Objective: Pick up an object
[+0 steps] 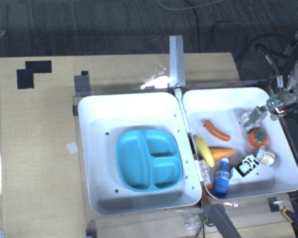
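Observation:
The right bin (224,95) holds several small objects. A red sausage (216,130) lies near its middle. A yellow banana (204,151) and an orange carrot (222,152) lie beside the bin's left wall. In the front stands a blue bottle (221,178), with a black-and-white object (246,165) and a small jar (266,158) to its right. A red tomato (257,137) sits toward the right wall. My gripper (250,117) reaches in from the right and hangs just behind the tomato, with nothing visibly in it.
The left bin (97,120) holds a blue divided tray (148,158). A metal post (177,62) rises behind the seam between the bins. Cables (267,50) lie at the back right of the bench.

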`<state>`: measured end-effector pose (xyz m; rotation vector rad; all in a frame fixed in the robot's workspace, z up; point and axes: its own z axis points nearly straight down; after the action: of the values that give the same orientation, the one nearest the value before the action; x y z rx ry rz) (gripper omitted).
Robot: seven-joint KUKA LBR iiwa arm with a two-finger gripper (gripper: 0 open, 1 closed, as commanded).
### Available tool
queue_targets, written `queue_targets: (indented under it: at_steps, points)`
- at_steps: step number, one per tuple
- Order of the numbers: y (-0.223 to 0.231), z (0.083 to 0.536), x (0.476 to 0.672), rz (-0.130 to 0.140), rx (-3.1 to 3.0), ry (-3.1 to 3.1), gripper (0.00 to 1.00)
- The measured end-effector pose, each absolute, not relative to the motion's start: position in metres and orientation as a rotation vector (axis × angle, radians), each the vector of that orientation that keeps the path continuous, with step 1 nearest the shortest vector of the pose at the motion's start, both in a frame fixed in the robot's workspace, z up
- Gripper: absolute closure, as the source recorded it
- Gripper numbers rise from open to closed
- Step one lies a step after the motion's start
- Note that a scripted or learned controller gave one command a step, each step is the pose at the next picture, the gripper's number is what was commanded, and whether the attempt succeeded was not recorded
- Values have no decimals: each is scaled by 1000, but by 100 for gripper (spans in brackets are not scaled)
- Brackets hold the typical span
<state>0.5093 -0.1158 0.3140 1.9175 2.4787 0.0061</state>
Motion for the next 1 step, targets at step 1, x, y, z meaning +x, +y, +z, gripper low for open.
queue_targets:
  at_steps: [1]
  points:
    - [-85, 197, 555, 3, 1875, 2517, 0]
